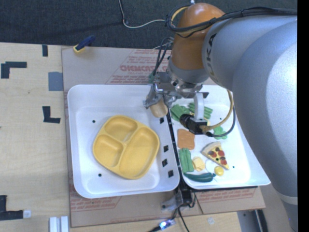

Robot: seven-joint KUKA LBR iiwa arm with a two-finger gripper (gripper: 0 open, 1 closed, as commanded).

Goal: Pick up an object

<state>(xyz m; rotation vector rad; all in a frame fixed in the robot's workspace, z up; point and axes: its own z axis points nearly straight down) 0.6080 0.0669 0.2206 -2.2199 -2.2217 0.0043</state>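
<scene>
Gripper [158, 103]: hanging over the divide between the two bins, at their far end; a small tan object [158, 110] is sitting at the fingertips, apparently pinched between them, though the grip itself is partly hidden by the wrist.
Tan object: lying just above the inner edge of the left bin [79, 129], close to the shared rims.
Left bin contents: a yellow divided plate [126, 146] is resting flat, well clear of the gripper.
Right bin [251, 170] contents: toy foods are lying together, among them a pizza slice [215, 153], an orange cracker [186, 139], and green pieces [181, 111] near the wrist.
Step in hand, as judged: securing and lifting the tan piece.
Doing it well: rising straight up, slowly, keeping clear of both rims and the dangling cable [227, 124].
</scene>
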